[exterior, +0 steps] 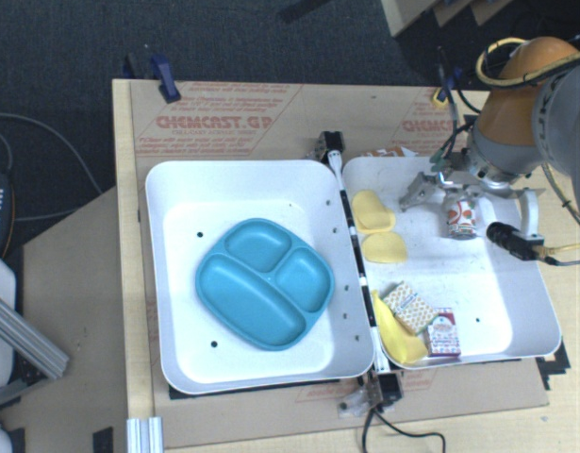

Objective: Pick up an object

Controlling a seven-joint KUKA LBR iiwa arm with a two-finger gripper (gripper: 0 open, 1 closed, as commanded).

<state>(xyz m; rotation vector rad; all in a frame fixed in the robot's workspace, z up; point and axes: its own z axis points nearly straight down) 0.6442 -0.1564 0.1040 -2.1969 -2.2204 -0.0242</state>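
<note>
The grey arm with its orange band [516,102] reaches in over the far end of the right-hand shallow white plastic bin [516,324], and its claw [459,189] hangs directly above a small upright red-and-white can [462,218]; whether the claw is spread or closed cannot be told from this angle, and the can looks to stand on the bin floor rather than between anything. Judged as the likeliest target, that can should be light and stiff, with a smooth rounded wall that may slip or tip if pinched off-centre, so the best hold is probably across its middle, from straight above. To the left of the claw lie two pale yellow, soft-looking rounded pieces [372,210], one nearer the rim and one just below it. Further toward the near end of the bin, well away from the claw, sit a checkered packet [408,306], a small red-and-white carton [443,333] and a yellow banana-shaped toy [398,336], crowded together. The left-hand white bin [176,196], across the divider, holds a blue sectioned plastic plate [263,282].
</note>
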